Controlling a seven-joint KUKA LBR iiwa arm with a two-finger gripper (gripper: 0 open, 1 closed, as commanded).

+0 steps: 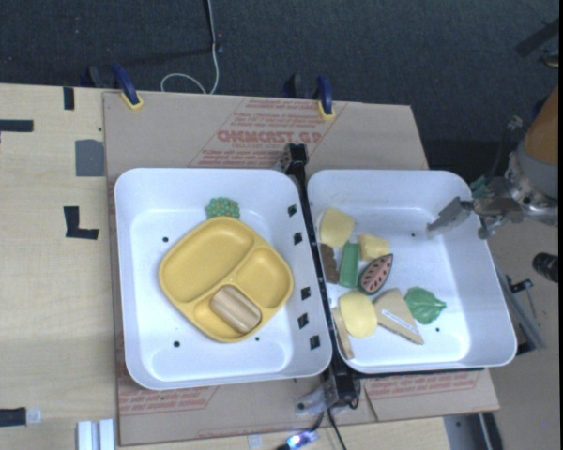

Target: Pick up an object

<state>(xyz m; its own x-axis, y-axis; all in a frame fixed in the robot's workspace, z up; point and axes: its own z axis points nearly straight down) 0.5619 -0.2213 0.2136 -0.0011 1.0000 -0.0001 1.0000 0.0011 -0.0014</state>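
The tool (450,216) is hovering at the right bin's (469,345) two o'clock rim — whether it is open, I cannot tell. Toy foods (371,289) are lying clustered at the bin's nine o'clock side — untouched.

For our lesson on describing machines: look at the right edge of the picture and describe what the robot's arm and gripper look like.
The arm shows a rounded orange section above a pale grey wrist. Below that is a cluster of dark and silver metal parts with a small teal-green spot. The gripper is a slim grey metal piece jutting out over the right bin. Finer detail is too small to make out.
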